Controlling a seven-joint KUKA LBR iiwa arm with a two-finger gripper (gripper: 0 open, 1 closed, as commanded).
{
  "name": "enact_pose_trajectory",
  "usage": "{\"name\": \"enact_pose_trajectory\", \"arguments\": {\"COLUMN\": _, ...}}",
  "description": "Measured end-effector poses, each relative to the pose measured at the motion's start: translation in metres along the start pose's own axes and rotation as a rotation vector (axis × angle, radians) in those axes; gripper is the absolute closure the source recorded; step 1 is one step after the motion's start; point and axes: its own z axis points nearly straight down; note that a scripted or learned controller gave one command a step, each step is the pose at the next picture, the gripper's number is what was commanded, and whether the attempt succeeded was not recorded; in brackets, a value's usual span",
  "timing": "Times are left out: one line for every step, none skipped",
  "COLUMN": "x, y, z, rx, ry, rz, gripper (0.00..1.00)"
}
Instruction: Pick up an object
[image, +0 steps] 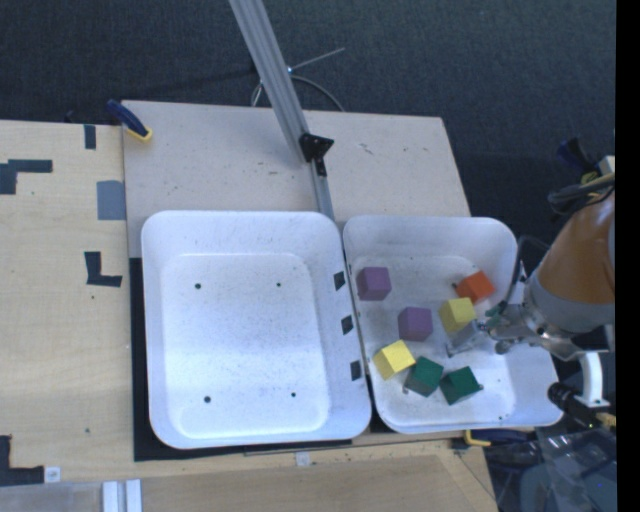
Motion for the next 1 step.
{"name": "enact_pose_trajectory", "arguments": {"x": 0.0376, "y": 0.0612, "z": -0.0074, "rx": -0.013, "ry": -0.001, "rz": -0.012, "gripper": 0.0}}
